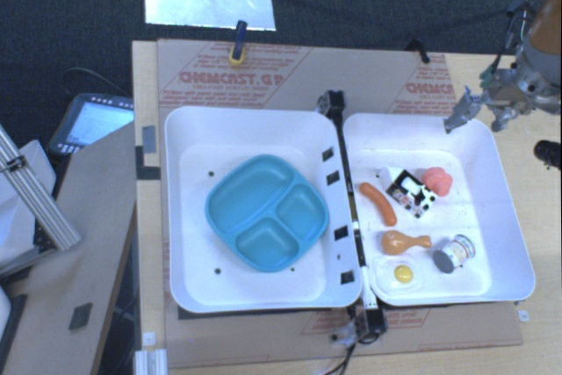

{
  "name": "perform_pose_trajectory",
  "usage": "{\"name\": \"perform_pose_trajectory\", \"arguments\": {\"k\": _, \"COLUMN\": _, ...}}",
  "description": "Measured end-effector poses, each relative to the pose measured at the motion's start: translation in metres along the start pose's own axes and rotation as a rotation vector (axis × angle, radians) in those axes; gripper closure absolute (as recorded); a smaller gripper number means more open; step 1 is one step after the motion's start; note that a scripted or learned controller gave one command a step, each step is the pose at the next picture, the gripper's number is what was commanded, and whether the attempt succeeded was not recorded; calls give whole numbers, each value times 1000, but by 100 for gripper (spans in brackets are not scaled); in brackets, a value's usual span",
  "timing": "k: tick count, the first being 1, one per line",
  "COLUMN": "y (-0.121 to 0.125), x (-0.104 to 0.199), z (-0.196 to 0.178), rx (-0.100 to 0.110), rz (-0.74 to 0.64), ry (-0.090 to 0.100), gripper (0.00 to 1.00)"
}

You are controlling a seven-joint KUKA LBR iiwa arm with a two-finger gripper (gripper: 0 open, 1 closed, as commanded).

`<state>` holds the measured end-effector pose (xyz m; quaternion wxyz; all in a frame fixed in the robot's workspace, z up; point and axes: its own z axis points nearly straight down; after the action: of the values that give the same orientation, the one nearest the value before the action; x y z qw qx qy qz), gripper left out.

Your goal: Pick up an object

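You have two white bins: the left bin (189, 145) holds one blue divided plate (267, 212). The right bin (500, 189) holds six items: one sausage (378, 203), one black-and-white toy (412, 192), one pink piece (438, 181), one drumstick (404, 241), one fried egg (403, 274), one can (453, 255).

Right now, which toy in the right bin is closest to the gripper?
The pink toy, highest in the right bin, lies nearest the gripper.

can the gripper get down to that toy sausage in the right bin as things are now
Probably yes. The gripper hangs open above the right bin's far corner, and the toy sausage lies uncovered near the divider, apart from the black-and-white toy beside it.
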<state>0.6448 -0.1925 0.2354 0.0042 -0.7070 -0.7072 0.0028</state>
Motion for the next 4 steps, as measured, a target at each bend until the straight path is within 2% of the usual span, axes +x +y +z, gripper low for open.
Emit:
{"name": "perform_pose_trajectory", "arguments": {"k": 1, "y": 2, "x": 1, "z": -8, "rx": -11, "rz": -3, "ry": -3, "gripper": 0}}
{"name": "perform_pose_trajectory", "arguments": {"k": 4, "y": -8, "x": 2, "z": 122, "rx": -10, "rz": -1, "ry": -2, "gripper": 0}}
